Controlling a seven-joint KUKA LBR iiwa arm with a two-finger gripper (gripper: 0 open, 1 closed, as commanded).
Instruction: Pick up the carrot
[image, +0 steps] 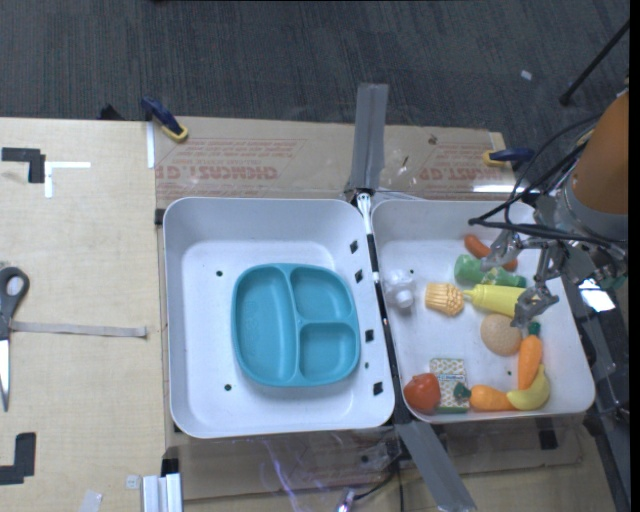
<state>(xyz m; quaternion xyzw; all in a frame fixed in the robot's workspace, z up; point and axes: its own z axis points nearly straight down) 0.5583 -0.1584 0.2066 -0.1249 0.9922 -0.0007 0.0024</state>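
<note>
- bench (80, 250): pale wood top, stretches far left of the pincer; scissors (10, 310) lie at its far left edge
- left bin (185, 300): white, shallow, well to the pincer's left, touching the right bin along a shared edge
- right bin (420, 225): white, the pincer sits over its right half
- arm (605, 170): grey with an orange band, comes in from the right, above and right of the pincer, black cables around it
- blue plate (297, 325): three sections, middle of left bin, far left of the pincer
- pincer (533, 300): low over the right bin's toy pile; fingers look slightly parted with nothing seen between them, tips just above the egg and the carrot's top
- yellow bottle (495, 297): lying just left of the pincer
- egg (500, 335): beige, just below-left of the pincer
- carrot (529, 362): orange, green top, standing roughly lengthwise just below the pincer, lying in the bin, not gripped; lower end rests against the banana
- banana (535, 393): yellow, below the pincer at the bin's near-right corner
- second orange piece (488, 398): just left of the banana
- corn (444, 298): left of the pincer, beyond the bottle
- tomato (422, 392): red, below-left, near corner
- green piece (468, 268): up-left of the pincer
</note>
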